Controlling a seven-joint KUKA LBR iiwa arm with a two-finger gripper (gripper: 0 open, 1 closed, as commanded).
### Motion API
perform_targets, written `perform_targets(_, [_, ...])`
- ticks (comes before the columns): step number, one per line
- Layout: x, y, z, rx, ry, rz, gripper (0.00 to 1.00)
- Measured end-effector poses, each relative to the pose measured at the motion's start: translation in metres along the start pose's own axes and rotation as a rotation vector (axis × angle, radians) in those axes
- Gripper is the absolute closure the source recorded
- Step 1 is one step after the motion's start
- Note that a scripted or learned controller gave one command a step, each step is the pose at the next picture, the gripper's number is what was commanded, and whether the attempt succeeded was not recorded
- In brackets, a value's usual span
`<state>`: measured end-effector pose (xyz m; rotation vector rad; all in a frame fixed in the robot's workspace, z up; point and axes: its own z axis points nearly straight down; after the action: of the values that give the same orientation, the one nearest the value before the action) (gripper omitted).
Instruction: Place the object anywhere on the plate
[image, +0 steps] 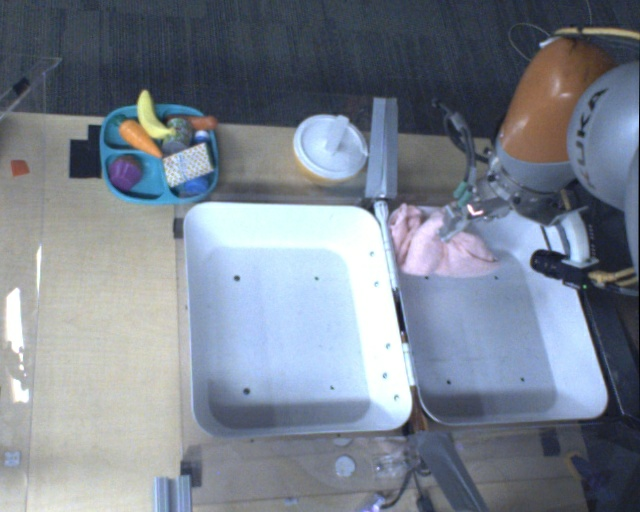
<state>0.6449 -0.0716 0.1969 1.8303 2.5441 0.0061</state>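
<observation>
A crumpled pink cloth (440, 248) lies in the far left corner of the right bin (510, 340), against the wall between the two bins. My gripper (455, 225) reaches in from the right and sits down on the cloth's upper middle, touching it. A blue divided plate (118, 188) stands on the bench beyond the left bin's far left corner. It carries a toy banana, a carrot, a purple piece and several other small items.
The left bin (290, 320) lies between the cloth and the blue plate. A round white and yellow dish (330, 148) stands on the bench behind the bins. A grey metal post (380, 150) rises beside that dish. The arm's orange band (550, 85) hangs over the right bin's far edge.
</observation>
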Motion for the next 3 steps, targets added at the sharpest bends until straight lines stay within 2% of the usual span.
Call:
perform_targets(1, [0.001,0.003,-0.030,-0.003,-0.001,-0.007,1.00])
perform_targets(2, [0.047,0.024,-0.032,-0.002,0.000,-0.411,1.00])
perform_targets(3, [0.107,0.034,-0.030,-0.005,0.001,-0.813,1.00])
